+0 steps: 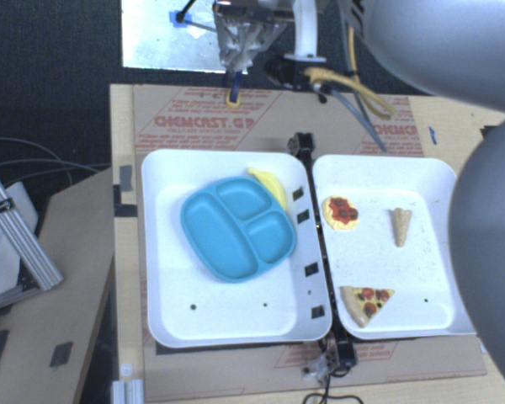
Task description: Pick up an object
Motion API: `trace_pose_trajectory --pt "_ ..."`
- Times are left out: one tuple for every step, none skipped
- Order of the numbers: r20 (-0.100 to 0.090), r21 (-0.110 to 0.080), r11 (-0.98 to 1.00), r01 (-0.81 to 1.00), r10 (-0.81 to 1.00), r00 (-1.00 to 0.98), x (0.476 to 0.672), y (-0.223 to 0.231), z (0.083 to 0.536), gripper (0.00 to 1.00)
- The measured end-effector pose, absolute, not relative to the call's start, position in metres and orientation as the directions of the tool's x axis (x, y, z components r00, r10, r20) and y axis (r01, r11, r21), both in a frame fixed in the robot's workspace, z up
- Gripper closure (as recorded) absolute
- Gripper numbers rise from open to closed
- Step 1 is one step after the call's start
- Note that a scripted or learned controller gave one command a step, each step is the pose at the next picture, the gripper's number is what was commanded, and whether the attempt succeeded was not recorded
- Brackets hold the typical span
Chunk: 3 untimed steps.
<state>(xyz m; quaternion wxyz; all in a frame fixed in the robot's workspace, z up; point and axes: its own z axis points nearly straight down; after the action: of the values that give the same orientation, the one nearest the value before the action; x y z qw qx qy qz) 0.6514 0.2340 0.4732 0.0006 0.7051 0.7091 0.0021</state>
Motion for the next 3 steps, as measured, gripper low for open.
trace_pose_trajectory --pt "-0.001 0.0 -0.001 1.0 1.0 0.001 0.669 0.215 0.418 1.0" --pt "0.0 -0.007 0.008 1.0 1.0 -0.008 0.556 0.236 0.389 1.0" --pt "-0.001 -0.007 0.006 1.0 1.0 -0.006 0.483 0.234 0.343 1.0"
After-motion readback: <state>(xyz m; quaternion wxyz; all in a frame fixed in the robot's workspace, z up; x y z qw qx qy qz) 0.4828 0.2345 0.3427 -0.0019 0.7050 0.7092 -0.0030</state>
